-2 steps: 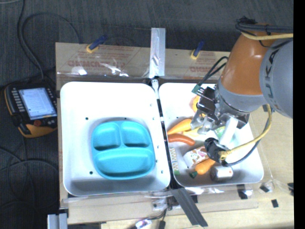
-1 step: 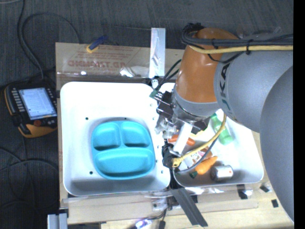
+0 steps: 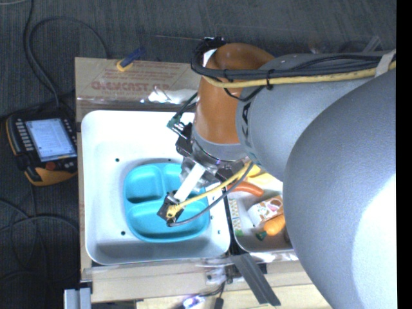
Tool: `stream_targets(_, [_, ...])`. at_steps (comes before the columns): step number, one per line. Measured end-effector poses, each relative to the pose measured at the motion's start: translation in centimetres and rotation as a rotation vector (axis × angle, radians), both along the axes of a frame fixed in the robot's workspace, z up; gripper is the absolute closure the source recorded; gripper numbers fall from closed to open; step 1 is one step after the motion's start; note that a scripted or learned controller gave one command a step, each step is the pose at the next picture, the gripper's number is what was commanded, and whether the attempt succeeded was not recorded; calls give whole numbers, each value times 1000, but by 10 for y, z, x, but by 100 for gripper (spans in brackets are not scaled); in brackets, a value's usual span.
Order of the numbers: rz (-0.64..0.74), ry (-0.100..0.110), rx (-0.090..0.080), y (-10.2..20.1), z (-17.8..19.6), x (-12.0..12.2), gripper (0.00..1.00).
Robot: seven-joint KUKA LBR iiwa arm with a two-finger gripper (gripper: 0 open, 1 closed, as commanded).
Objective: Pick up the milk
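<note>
A small white carton with coloured print (image 3: 262, 210), which looks like the milk, lies in the right bin (image 3: 239, 235) near its front left corner. The arm's big grey body hides most of that bin. My gripper (image 3: 201, 165) hangs below the orange band, over the right side of the left bin, to the left of the carton and apart from it. The wrist hides the gripper's tip. I see nothing held in it.
A blue divided tray (image 3: 145, 198) lies in the left bin (image 3: 103, 172). Beside the carton are an orange carrot-like piece (image 3: 275, 225), an orange-red item (image 3: 250, 188) and a bit of yellow (image 3: 255, 170). A teach pendant (image 3: 45, 140) lies on the floor at left.
</note>
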State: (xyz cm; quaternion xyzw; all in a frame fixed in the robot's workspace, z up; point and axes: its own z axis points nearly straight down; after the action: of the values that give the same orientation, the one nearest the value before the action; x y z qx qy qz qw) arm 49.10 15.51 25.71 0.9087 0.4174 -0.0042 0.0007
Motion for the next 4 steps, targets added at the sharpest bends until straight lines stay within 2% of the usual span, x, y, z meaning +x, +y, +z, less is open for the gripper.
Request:
stream_targets(1, [153,2,3,-6,-81,-8,100])
stream_targets(2, [-149,-1,0,77,-32,-8,100])
stream_targets(3, [-150,-1,-1,77,-32,-8,0])
stream_targets(4, [-614,-5,-4,32,-46,-7,0])
